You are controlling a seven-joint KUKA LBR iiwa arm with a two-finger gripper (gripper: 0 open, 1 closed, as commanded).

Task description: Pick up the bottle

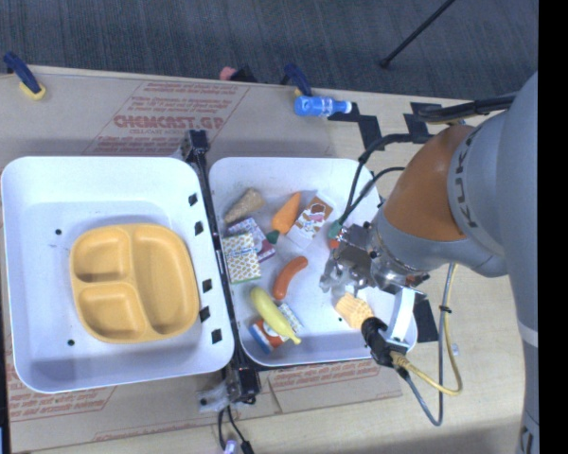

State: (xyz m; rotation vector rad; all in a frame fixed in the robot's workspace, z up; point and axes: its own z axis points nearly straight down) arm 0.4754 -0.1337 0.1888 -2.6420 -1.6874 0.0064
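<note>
A small blue bottle-shaped thing with a pale cap (317,107) lies on its side on the bench behind the right bin (265,170). A short red, white and blue container (264,335) lies in that bin's front, partly under a banana (273,314); which of the two is the bottle I cannot tell. My gripper (341,270) is low in the right part of the right bin, just above a yellow corn-like piece (353,306). It is well to the right of the banana and far in front of the blue thing.
The right bin also holds a carrot (286,212), a sausage (289,276), a small carton (311,219), a patterned box (239,257) and a tan wedge (245,204). In the left bin (19,197) lies a yellow divided plate (133,280). Blue clamps (25,76) grip the cardboard's back edge.
</note>
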